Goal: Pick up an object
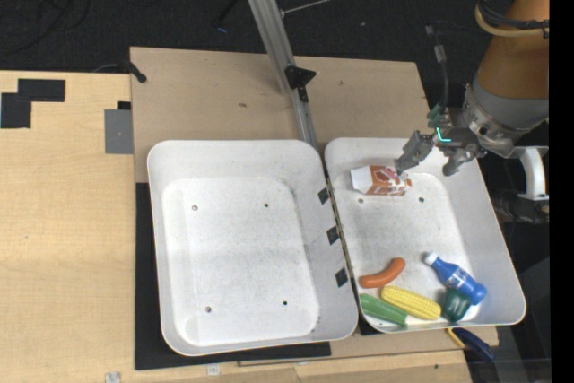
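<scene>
My gripper (436, 156) hangs over the far edge of the right bin (466, 220), its two fingers spread open with nothing between them. Just left of and below it a small white and red carton (382, 180) lies in the bin's far left corner. At the near end of that bin lie an orange sausage (383, 273), a yellow corn cob (412, 303) with a green husk, and a blue bottle (456, 277) with a white cap.
The left bin (242, 242) sits beside the right one, with black clips along the shared rim. A slanted metal rail (273, 36) rises from the bench behind the bins. The grey arm with its orange band (516, 49) fills the upper right.
</scene>
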Robot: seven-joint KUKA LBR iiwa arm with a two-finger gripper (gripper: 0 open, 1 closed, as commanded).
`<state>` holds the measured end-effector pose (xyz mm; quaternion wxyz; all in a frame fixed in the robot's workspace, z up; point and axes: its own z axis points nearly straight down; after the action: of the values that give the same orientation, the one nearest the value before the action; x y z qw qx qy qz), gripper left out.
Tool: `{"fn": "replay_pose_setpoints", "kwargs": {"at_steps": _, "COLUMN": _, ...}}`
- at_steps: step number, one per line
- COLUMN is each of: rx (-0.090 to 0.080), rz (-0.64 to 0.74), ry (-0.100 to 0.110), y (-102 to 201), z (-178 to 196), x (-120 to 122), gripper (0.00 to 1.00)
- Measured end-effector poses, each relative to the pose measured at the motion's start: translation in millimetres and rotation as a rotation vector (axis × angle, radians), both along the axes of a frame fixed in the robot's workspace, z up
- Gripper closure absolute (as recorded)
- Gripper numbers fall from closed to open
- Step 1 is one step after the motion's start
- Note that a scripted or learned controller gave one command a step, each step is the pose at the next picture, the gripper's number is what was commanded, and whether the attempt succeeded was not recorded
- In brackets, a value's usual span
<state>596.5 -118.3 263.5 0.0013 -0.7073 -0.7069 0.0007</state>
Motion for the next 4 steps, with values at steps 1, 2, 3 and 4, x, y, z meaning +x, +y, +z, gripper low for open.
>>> {"fn": "replay_pose_setpoints", "kwargs": {"at_steps": 1, "rx": 0.001, "rz": 0.000, "ry": 0.007, "y": 2.9, "z": -64.5, "x": 0.1, "gripper": 0.00}}
{"fn": "replay_pose_setpoints", "kwargs": {"at_steps": 2, "rx": 0.001, "rz": -0.003, "ry": 0.006, "y": 9.1, "z": -111.0, "x": 1.6, "gripper": 0.00}}
{"fn": "replay_pose_setpoints", "kwargs": {"at_steps": 3, "rx": 0.001, "rz": -0.003, "ry": 0.007, "y": 16.9, "z": -168.6, "x": -7.0, "gripper": 0.00}}
{"fn": "replay_pose_setpoints", "kwargs": {"at_steps": 4, "rx": 0.000, "rz": -0.011, "ry": 0.002, "y": 14.7, "z": -155.3, "x": -5.9, "gripper": 1.00}}
